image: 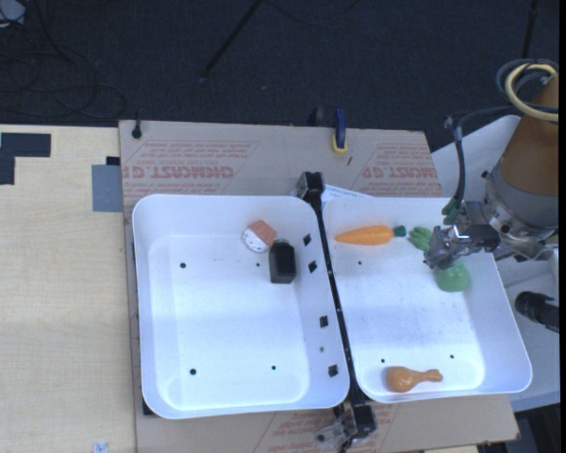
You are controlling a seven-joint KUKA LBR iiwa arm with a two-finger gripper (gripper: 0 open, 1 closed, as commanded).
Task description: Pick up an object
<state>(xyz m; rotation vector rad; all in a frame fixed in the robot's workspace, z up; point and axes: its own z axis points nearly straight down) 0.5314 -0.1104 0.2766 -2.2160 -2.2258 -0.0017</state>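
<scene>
Over in the left bin (170, 253) sit two things close together near its upper right part: a small round piece in orange and white (258, 238) and, just beside it, a black block (282, 261); the arm is nowhere near them. Across the black divider (325, 291), the right bin (509, 357) has a toy carrot (365, 236) lying flat near its top edge, and a tan drumstick-shaped toy (411, 378) resting well apart from it, down by the near edge. Further right, a green lumpy toy (450, 276) lies against the bin's right side, and the gripper (449, 243) hangs right over it, with the grey and orange arm (533, 159) behind. I can't make out whether its fingers are spread or closed, nor whether anything sits between them. To my eye this is the reach-and-grasp stage, with the green toy the likely target. Next it would need a clean close around that toy and a straight lift; being soft-looking and tucked near the wall, it might slip or get pushed aside
</scene>
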